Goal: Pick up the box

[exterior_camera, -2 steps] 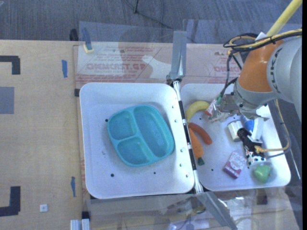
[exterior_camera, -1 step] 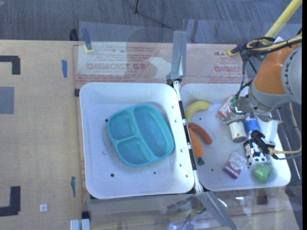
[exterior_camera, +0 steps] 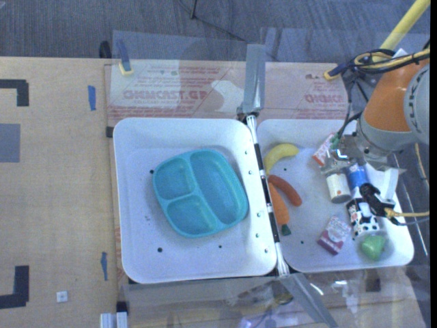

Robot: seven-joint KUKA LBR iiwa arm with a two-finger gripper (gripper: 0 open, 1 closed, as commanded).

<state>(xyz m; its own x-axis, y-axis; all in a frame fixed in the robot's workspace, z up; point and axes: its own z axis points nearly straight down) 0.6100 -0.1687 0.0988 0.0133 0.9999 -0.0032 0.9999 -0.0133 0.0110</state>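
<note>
A small pink and white box lies flat near the front of the right bin. A second small carton, red and white, sits at the back of that bin. My gripper hangs over the bin's right side, just beside the red and white carton and above a white can. The grey wrist and orange band hide what is under them. I see nothing between the fingers.
The right bin also holds a banana, a sausage, a carrot, a blue bottle, a black and white toy and a green fruit. A teal divided plate lies in the left bin.
</note>
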